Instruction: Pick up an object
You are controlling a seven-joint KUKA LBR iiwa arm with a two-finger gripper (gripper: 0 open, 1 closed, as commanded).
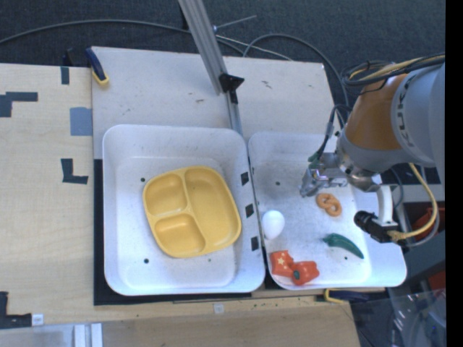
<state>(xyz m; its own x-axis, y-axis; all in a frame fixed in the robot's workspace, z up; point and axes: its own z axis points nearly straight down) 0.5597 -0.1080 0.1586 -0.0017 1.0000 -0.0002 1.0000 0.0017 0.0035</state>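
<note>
Just right of claw [312,187], orange pretzel [329,204]

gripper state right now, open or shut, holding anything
Gripper: cannot be told open or closed from this view; nothing is seen in it. It hangs over the right bin, just left of the small orange pretzel.

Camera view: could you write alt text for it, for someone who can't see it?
A grey and orange robot arm reaches from the right, its claw over the right white bin, which holds a pretzel, white egg, green pepper and red toy. The left bin holds a yellow divided tray.
</note>
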